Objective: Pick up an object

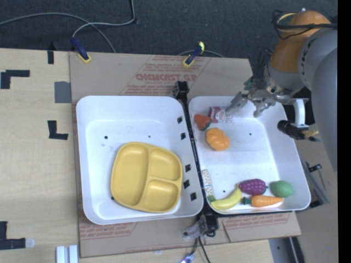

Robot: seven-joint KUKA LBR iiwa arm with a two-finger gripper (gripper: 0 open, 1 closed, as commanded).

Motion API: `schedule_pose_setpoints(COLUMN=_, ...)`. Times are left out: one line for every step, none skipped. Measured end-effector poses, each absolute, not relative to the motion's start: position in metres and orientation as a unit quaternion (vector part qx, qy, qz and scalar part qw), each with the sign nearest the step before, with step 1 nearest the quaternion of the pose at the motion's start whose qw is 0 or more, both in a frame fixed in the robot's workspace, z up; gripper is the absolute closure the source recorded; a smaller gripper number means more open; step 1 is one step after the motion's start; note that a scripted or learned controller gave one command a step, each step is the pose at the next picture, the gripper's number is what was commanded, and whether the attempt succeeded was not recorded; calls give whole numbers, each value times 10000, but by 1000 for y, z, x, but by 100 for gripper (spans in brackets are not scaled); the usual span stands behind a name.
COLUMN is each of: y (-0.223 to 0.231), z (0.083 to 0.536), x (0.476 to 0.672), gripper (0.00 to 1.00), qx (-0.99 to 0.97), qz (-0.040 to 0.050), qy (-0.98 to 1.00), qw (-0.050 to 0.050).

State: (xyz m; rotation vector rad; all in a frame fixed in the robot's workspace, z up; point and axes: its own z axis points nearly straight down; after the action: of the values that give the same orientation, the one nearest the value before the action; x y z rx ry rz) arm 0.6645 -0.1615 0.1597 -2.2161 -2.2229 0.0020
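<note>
Hovering over the right bin (285, 147) at its far edge, the end effector (248, 107) has its fingers apart and holds nothing. The can (220, 115) lies just beside it. Approach step; next: descend, straddle can, close.

cardboard sheet (159, 78) | red print, mirrored/upside-down | not legible
</note>
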Motion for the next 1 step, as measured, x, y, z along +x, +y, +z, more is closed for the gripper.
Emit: schedule_pose_setpoints(y=-125, z=90, x=668, gripper=0, qx=-7068, qz=13, qy=-7074, qw=-14)
